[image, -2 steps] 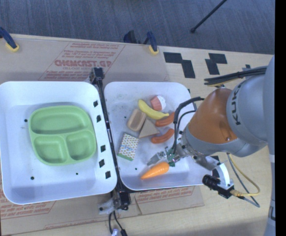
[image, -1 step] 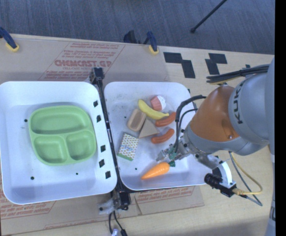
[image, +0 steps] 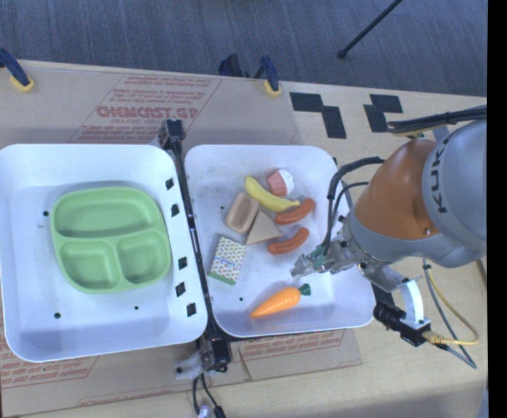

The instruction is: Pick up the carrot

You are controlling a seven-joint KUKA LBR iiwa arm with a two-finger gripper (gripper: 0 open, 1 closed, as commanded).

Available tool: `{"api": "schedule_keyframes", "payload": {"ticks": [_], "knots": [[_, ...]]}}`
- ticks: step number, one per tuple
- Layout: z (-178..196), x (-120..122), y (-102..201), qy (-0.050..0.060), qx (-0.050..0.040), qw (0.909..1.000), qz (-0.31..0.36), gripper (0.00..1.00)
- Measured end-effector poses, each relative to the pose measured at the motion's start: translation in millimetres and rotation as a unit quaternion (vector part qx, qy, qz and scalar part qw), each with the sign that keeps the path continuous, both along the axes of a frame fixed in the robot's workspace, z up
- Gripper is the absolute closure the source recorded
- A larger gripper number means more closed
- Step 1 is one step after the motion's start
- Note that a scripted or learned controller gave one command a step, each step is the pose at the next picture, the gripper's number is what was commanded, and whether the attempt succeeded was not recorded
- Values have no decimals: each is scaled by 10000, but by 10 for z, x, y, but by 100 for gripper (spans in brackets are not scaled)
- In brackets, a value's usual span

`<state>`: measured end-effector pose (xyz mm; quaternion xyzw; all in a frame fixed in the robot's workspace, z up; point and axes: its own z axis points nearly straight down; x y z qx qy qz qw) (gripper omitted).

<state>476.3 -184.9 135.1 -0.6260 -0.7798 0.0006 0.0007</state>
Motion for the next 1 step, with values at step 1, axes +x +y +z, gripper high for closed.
{"api": "schedule_keyframes", "payload": {"ticks": [1], "knots": [[-1,0,2,0,1,10000,0,0]]}}
